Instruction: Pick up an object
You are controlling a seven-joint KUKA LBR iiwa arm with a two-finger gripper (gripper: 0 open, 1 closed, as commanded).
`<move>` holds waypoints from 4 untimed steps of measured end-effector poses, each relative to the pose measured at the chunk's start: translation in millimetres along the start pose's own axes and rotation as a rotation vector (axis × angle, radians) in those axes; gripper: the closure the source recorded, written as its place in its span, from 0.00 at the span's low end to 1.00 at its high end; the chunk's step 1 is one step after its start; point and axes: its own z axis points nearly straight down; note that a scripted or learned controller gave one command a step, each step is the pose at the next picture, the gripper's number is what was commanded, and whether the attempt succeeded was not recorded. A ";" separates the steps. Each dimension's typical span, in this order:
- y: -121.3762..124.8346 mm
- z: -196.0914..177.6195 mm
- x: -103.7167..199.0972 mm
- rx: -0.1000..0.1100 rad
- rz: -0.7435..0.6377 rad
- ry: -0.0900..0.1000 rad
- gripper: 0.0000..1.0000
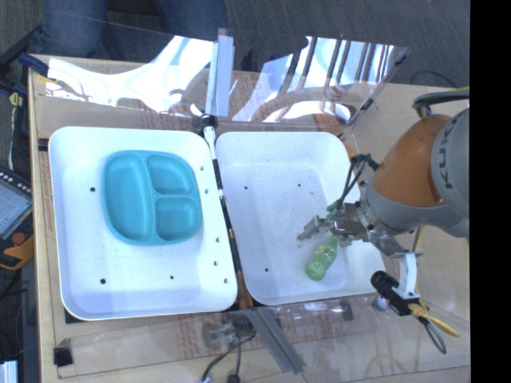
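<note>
A small green bottle-shaped object [319, 262] lies tilted in the right bin [271, 174], close to that bin's front right corner. My gripper [322, 228] hangs low over the bin just above the object's upper end. Its fingers [308, 232] are spread open, and the green object is not between them. The grey arm with its orange band [407, 170] comes in from the right over the bin's rim. A light blue divided plate [152, 195] lies flat in the left bin [72, 278].
A low wall [219, 206] with black fittings divides the two bins. Shiny clear plastic sheeting [335, 70] stands behind the bins. Metal brackets and cables [263, 333] lie along the front edge of the bench.
</note>
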 end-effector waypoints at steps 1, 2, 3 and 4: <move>1.2 68.5 0.8 -0.004 0.095 0.001 0.00; -8.7 79.5 87.1 0.000 0.252 0.002 0.00; -4.7 -39.8 46.6 -0.002 0.342 0.001 0.00; 31.9 4.5 28.1 0.000 0.278 0.000 0.00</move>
